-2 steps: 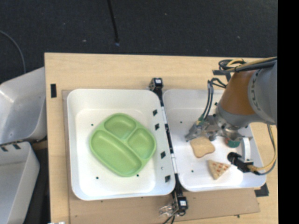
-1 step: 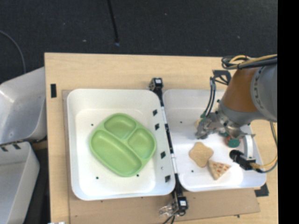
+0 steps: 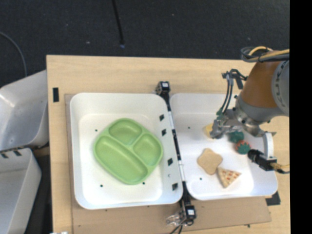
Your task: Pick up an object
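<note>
While one toast slice (image 3: 209, 161) lies beside one pizza slice (image 3: 228, 177) pointing left, gripper (image 3: 220, 130) grip is unclear.

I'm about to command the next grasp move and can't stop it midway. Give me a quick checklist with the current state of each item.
1. Hand is over the right bin, where the food items lie: ok.
2. Target under the hand: a small yellow item shows at its left edge, mostly hidden: cannot tell whether it is lined up.
3. Anything held between the fingers: cannot tell.
4. Bread slice and pizza slice lie apart from the hand, toward the bin's near side: ok.
5. Green and red item lies right beside the hand, could be bumped: not ok.
6. Green divided plate sits in the left bin, out of the way: ok.
</note>
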You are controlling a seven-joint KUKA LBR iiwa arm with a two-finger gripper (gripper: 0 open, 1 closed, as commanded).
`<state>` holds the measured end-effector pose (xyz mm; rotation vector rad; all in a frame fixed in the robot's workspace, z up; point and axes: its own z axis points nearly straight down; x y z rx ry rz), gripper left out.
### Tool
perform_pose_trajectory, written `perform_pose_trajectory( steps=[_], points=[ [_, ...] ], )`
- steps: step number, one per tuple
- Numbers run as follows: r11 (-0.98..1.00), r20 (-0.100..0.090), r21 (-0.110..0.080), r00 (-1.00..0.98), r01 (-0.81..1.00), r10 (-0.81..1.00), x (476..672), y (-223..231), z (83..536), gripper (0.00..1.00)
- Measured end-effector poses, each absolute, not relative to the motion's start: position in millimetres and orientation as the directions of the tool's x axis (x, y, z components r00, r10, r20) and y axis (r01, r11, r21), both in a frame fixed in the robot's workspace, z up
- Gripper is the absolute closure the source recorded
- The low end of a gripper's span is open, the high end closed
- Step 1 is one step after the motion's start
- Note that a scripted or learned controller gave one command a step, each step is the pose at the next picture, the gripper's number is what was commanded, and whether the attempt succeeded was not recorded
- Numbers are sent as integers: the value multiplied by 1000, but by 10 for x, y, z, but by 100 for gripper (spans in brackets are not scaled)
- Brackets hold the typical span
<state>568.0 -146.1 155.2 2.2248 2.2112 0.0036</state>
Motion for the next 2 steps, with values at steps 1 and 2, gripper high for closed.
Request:
perform_pose_trajectory(
  steps=[1, 2],
  points=[
    [-6, -2, 6, 7, 1000, 1000, 5679, -1524, 1997, 100],
    [3, -3, 9, -3, 1000, 1000, 5699, -1501, 2643, 100]
  ],
)
